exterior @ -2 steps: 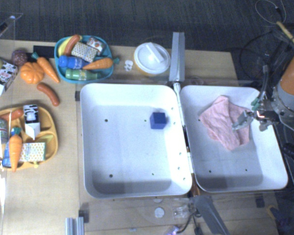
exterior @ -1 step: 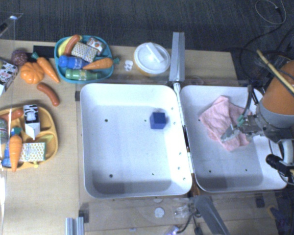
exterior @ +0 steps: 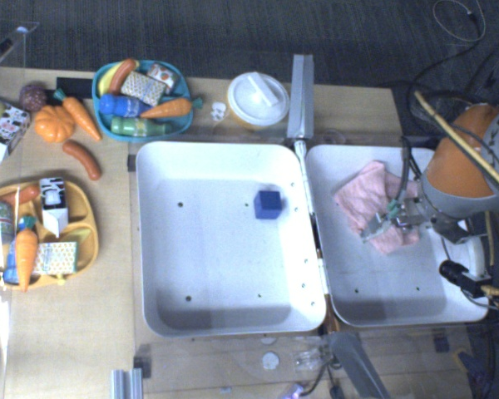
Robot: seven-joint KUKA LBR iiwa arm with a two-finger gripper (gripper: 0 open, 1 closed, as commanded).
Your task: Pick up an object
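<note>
One blue cube (exterior: 268, 204) left bin (exterior: 162, 248); one pink cloth (exterior: 366, 198) right bin (exterior: 416, 302).

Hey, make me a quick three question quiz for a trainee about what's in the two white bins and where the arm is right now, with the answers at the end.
1. True or false: the blue cube lies in the same bin as the pink cloth.
2. Multiple choice: the gripper sits over which bin? A) the left bin B) the right bin C) neither, it hangs over the bench.
3. Fill in: the thing right at the gripper's fingertips is the pink ____.

Key
1. False: the cube is in the left bin, the cloth in the right.
2. B.
3. cloth; the fingertips are at its lower right edge, and a grasp cannot be confirmed.
</note>
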